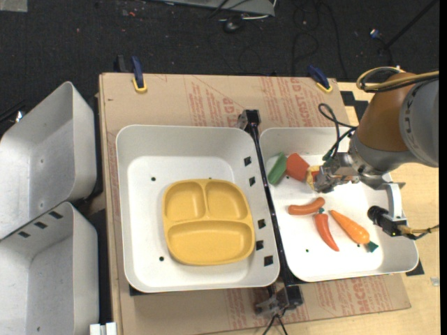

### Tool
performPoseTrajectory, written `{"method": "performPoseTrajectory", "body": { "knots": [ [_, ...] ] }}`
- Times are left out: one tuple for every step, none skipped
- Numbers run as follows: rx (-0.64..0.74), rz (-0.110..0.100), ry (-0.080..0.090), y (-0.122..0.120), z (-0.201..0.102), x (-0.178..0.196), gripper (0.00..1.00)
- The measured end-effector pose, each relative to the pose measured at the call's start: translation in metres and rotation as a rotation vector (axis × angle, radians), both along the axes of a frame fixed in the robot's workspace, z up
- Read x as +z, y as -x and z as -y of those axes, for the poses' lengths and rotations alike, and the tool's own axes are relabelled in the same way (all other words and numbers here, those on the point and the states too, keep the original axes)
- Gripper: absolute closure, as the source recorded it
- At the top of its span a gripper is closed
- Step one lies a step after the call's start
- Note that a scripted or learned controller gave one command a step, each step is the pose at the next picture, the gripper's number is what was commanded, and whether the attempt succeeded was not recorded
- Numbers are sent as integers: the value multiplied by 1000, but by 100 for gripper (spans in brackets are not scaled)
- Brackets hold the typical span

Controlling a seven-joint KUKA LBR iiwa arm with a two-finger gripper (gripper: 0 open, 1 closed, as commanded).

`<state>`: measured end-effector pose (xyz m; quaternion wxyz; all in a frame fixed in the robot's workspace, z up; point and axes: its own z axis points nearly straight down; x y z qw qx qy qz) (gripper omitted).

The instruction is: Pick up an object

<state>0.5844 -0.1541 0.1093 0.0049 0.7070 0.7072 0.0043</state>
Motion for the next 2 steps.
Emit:
{"method": "performPoseTrajectory", "body": {
  "knots": [
    [2, -8, 1, -3, 1, 43, 100],
    [2, -7, 1, -5, 5, 86, 100]
  ]
}}
